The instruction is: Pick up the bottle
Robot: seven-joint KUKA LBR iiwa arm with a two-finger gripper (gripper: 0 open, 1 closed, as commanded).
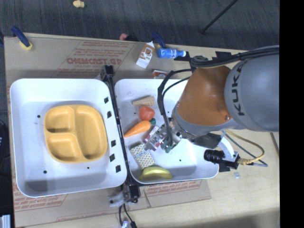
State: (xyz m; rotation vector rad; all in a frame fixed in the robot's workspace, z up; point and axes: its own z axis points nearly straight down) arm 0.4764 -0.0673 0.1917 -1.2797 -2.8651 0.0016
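Bench (256, 198) holds the bottle (170, 53) well apart from the jaws, whose state is unclear.

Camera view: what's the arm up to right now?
The grey KUKA arm reaches into the right white bin, its claw low among the toy food: an orange plastic carrot, a red pepper-like piece, a yellow banana-shaped piece. Nothing shows as clearly held. A small blue-capped bottle lies on the cardboard behind the bins. The left bin holds a yellow sectioned plate.
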